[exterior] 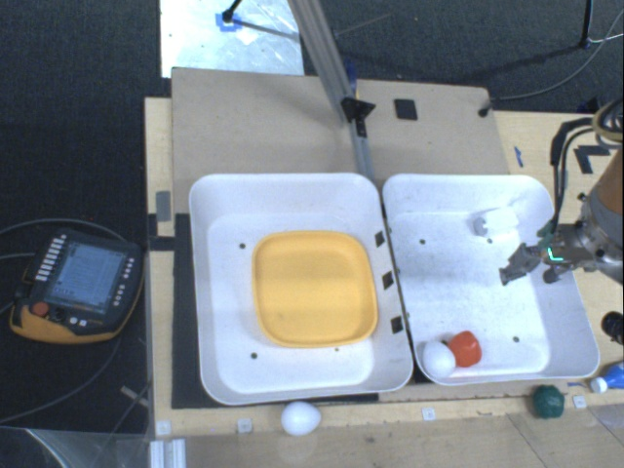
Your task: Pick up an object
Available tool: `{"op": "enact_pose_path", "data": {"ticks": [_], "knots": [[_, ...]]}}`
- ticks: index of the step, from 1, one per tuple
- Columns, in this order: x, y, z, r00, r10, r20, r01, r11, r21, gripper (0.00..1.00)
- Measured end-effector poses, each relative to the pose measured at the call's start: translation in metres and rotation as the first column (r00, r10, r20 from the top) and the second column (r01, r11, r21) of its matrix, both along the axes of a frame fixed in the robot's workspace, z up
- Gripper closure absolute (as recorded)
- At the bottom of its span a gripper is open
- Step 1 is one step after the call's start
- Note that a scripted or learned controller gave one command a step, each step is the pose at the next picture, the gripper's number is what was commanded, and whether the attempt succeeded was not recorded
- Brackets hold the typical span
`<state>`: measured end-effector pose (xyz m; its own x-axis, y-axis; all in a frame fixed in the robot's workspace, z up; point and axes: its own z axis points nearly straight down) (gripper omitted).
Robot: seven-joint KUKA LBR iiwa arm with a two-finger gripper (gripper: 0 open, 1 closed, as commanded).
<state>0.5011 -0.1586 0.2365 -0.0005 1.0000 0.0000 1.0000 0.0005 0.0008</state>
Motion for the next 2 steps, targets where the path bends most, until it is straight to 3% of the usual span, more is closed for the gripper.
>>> {"op": "enact_pose_path", "data": {"ticks": [1,2], "knots": [[0.0,0.0,0.0,1.0,0.0,0.0,0.0,1.0,0.0,0.0],[-0.002,0.0,-0.062,1.0,-0.001,-0.005,0.001,1.0,0.001,0.0]]}}
